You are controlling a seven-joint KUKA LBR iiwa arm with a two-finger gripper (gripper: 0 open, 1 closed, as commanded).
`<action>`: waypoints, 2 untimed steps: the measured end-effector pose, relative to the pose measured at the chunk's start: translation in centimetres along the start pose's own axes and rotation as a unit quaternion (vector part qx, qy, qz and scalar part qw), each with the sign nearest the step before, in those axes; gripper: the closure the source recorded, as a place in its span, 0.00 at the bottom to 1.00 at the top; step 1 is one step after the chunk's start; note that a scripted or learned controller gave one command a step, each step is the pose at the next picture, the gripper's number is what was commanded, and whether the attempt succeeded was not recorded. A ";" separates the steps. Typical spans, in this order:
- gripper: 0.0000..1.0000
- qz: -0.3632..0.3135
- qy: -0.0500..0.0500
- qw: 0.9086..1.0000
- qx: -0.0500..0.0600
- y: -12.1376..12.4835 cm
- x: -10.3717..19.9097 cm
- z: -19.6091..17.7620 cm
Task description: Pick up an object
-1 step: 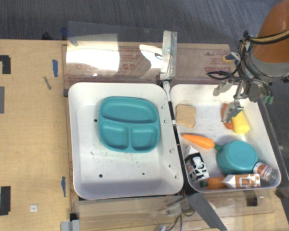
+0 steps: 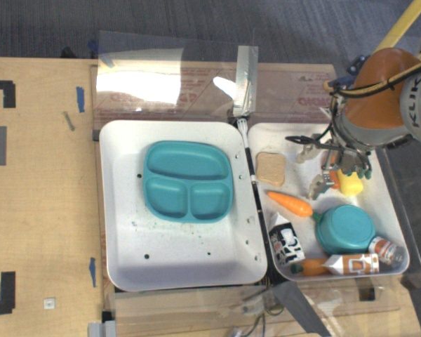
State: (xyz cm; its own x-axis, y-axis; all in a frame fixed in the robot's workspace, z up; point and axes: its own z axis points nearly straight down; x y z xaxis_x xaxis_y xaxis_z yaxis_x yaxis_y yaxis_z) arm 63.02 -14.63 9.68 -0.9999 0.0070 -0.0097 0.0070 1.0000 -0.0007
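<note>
1. Yellow plastic toy (image 2: 351, 184), small and lumpy, is lying in the right-hand shallow white bin (image 2: 391, 188), directly under the two-finger gripper (image 2: 335, 173) and seemingly touching its tip.
2. The gripper is hanging low over the far part of that bin, below the grey arm with its orange band (image 2: 380, 83); whether it is open, closed or gripping the toy cannot be told, since cables and the wrist are hiding the tip.
3. Just in front of the gripper, a teal round bowl (image 2: 345, 229) is sitting in the bin, close to the yellow toy.
4. To the gripper's left, a tan square slice like toast (image 2: 270, 168) is lying flat, and an orange plastic carrot (image 2: 290, 203) is resting nearer, between the slice and the bowl.
5. Farther in front, along the bin's near wall, a white and orange tube (image 2: 353, 264) is lying on its side, with a black and white packet (image 2: 285, 243) to its left.
6. Well to the gripper's left, the other shallow white bin (image 2: 119, 188) is holding a teal three-compartment plate (image 2: 189, 180).
</note>
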 end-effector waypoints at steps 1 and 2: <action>0.00 -0.024 0.001 1.000 0.001 -7.3 9.0 0.8; 0.00 -0.030 0.000 1.000 0.000 -7.4 0.5 1.0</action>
State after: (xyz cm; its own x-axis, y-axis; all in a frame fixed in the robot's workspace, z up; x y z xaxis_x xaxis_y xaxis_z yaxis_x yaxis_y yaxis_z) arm 62.48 -22.03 8.63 -0.9986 -0.0523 -0.0090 -0.0523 0.9986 -0.0016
